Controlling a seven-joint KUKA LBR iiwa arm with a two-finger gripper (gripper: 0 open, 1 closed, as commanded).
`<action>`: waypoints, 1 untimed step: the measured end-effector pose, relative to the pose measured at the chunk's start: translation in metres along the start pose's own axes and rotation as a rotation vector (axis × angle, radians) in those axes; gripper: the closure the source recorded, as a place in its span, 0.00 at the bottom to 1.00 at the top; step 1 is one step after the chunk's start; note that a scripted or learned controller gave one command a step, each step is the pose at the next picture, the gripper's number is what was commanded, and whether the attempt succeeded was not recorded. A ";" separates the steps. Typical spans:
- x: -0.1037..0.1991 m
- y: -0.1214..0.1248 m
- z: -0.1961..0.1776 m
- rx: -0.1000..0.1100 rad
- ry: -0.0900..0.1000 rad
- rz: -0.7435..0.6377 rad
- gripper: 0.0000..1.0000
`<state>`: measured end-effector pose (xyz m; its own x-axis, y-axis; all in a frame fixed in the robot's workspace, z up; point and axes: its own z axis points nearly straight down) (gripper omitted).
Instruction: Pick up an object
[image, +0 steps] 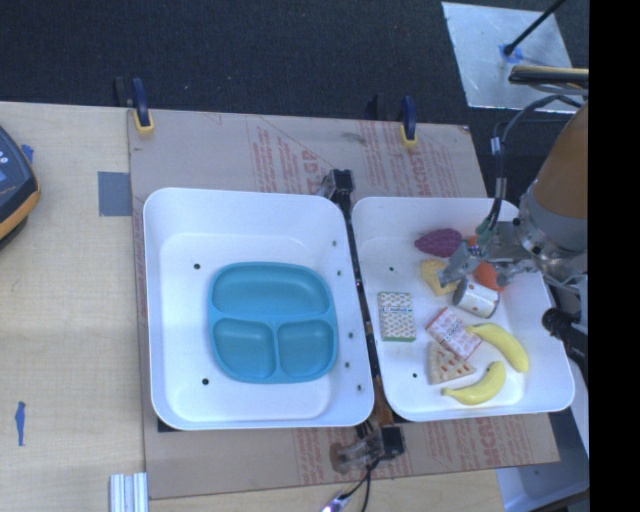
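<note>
**Camera view: fingers lowered among toy food in the right bin**

Camera view detail at the fingers (472, 268) is too blurred for their spread to be judged; whether anything is pinched cannot be told. They are seen low in the right bin (400, 400), just beside a small white-and-orange cylinder (477, 294) and a yellow block (434, 276), with a purple piece (438, 241) near them. The cylinder is judged light, stiff and smooth, likely to roll; it is best taken across its round sides. Farther out in that bin, a green-patterned packet (396, 316), a red-checked packet (453, 333), a cracker-like piece (445, 366) and two bananas (500, 345) (478, 387) are laid. In the left bin (170, 300) a blue divided plate (271, 321) is held. Both bins are carried by the desk (60, 330).
</note>
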<state>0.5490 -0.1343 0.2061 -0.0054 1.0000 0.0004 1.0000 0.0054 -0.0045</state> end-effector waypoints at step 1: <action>0.021 0.056 0.111 -0.008 -0.004 -0.001 0.00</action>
<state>0.6049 -0.1131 0.0952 -0.0060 1.0000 -0.0036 1.0000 0.0060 0.0031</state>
